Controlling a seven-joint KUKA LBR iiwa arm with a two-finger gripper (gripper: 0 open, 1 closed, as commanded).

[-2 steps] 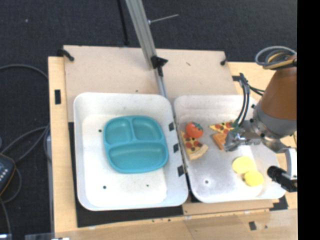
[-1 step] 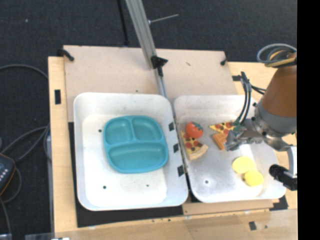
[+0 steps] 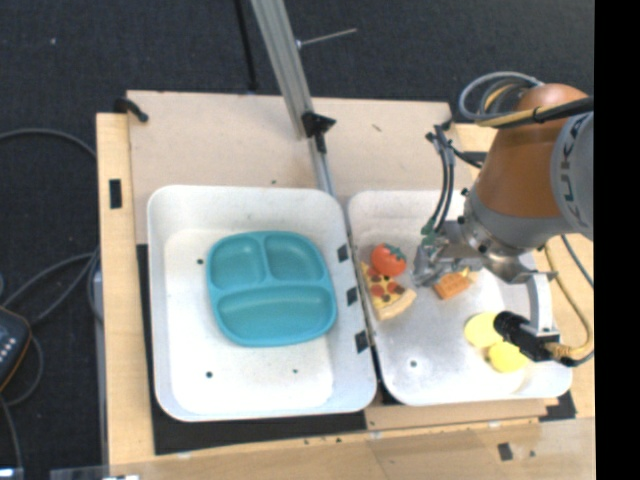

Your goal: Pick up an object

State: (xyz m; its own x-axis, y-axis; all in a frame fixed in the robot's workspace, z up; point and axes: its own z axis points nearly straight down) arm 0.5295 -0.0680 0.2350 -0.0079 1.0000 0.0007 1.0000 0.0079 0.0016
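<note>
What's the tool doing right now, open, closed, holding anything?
Tool: cannot be told; it sits low in the right bin beside the pizza slice.

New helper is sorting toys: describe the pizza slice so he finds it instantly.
Look in the right bin, along its left wall. The pizza slice lies there, just below the red strawberry-like toy. It is the only flat tan wedge with red dots; its neighbours are plain red, orange or yellow.
</note>
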